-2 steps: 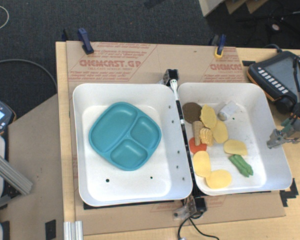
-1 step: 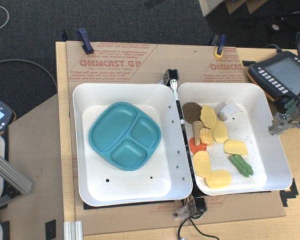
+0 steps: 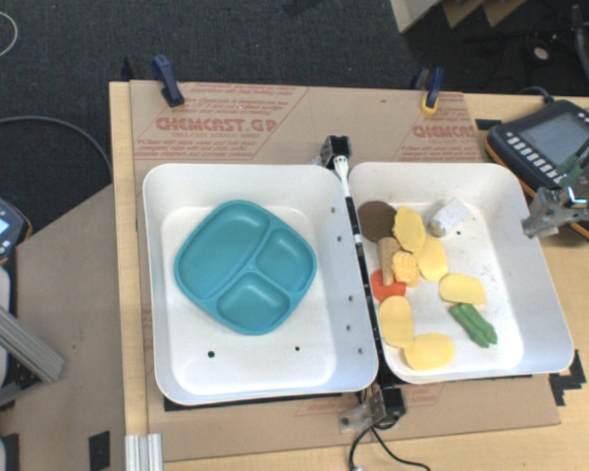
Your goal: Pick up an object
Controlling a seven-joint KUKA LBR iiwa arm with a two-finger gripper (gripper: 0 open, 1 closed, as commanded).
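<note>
Cardboard-covered bench [image 3: 275,116] — dark carpet [image 3: 69,27] around

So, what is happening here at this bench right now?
Nothing is being handled at this moment. The gripper waits at the right edge of the right bin, holding nothing. That bin holds a pile of toy food: yellow pieces, a green piece, a brown piece and a small grey piece. The left bin holds a teal divided plate.

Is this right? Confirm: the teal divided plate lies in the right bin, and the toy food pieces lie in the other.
Not quite. The camera view shows the teal divided plate in the left bin; the toy food pieces lie in the right bin.
</note>
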